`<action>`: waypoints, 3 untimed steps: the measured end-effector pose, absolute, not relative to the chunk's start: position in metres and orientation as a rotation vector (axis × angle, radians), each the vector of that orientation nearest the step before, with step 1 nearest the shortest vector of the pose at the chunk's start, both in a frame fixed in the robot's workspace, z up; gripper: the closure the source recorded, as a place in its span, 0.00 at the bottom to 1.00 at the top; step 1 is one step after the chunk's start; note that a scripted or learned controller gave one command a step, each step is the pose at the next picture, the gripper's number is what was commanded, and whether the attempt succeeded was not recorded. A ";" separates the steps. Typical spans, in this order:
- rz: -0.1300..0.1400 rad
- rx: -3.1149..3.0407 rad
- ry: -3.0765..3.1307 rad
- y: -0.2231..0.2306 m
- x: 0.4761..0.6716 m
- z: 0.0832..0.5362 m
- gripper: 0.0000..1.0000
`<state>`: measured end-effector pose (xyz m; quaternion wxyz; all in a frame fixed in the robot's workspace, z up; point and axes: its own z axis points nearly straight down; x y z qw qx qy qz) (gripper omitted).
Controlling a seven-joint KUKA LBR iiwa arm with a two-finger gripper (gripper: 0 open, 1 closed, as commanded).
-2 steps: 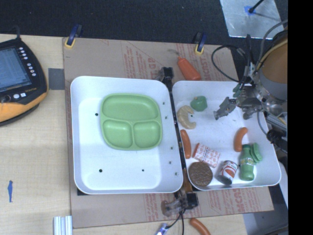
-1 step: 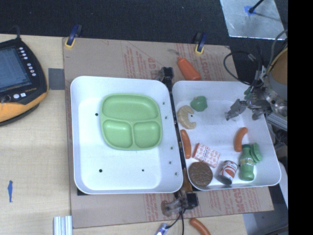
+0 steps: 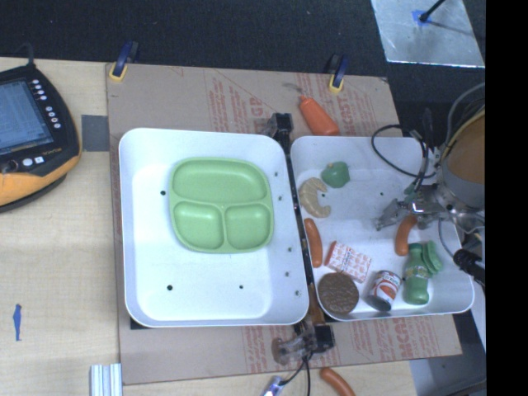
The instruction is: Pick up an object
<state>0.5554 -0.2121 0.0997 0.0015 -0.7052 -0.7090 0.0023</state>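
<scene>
My gripper [image 3: 401, 214] hangs low over the right part of the right bin [image 3: 363, 151], its fingers open and spread. Just beneath it lies a small orange sausage-shaped piece [image 3: 402, 238], partly covered by the gripper; nothing shows held between the fingers. Other items in this bin: a green lump [image 3: 335, 173], a beige curved pastry [image 3: 314, 196], a long orange sausage [image 3: 313, 242], a red-and-white packet [image 3: 349, 260], a brown round disc [image 3: 338, 294], a small can [image 3: 384, 287] and a green bottle [image 3: 417, 287].
The left bin [image 3: 148, 262] holds a green divided plate [image 3: 221, 203]. An orange carrot [image 3: 318, 115] lies outside behind the bins, another orange piece [image 3: 337, 379] in front. A black cable [image 3: 392, 151] loops over the right bin. A teach pendant [image 3: 33, 134] sits far left.
</scene>
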 end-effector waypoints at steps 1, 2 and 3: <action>0.010 -2.209 -2.232 -0.213 0.556 0.111 1.00; 0.010 -2.209 -2.233 -0.213 0.556 0.110 0.00; 0.012 -2.207 -2.240 -0.214 0.556 0.121 1.00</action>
